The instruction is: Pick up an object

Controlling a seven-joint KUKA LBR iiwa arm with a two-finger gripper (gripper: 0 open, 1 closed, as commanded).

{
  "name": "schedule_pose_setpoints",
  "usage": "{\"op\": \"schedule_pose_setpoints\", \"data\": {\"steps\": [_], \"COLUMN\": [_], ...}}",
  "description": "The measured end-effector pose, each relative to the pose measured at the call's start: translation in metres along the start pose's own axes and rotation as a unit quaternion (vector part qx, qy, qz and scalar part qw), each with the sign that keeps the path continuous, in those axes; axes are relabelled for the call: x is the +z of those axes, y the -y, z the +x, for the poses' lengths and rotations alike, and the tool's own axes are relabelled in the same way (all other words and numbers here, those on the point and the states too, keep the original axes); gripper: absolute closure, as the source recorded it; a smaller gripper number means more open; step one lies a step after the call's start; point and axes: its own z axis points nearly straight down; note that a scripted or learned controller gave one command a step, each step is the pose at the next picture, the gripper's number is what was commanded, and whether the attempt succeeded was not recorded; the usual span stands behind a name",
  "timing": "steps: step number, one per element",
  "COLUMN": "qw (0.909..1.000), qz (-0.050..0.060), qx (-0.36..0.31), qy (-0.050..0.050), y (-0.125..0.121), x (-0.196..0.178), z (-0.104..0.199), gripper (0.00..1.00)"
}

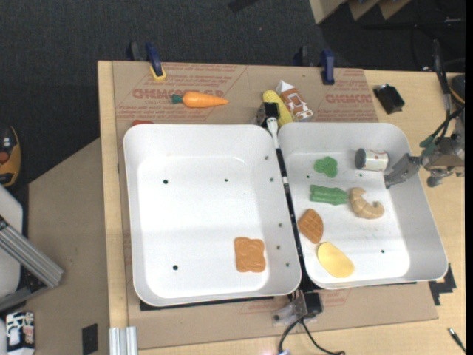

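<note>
The right bin (421,220) holds several small objects: a silver can (371,159) lying on its side, a green leafy piece (325,166), a green cucumber-like stick (328,194), a beige peanut-shaped piece (366,204), an orange-brown biscuit (311,225) and a yellow oval (335,259). An orange waffle square (250,254) lies near the front of the left bin (148,198). My gripper (403,171) hangs at the right bin's right rim, just right of the can and apart from it. Nothing shows in its grasp.
Behind the bins on the brown board lie a carrot (201,100), a yellow banana-like piece (273,102), a small carton (295,103) and a black block (389,98). Two blue clamps (327,66) hold the board's far edge.
</note>
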Motion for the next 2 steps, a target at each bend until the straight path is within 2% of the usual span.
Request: {"op": "schedule_pose_setpoints", "data": {"steps": [1,2], "qw": [1.0000,1.0000], "qz": [0.005,-0.001], "qx": [-0.003,-0.001], "qy": [-0.003,-0.002], "y": [0.015,-0.002], "x": [0.075,0.160], "z": [0.071,0.097], "gripper": [0.00,0.00]}}
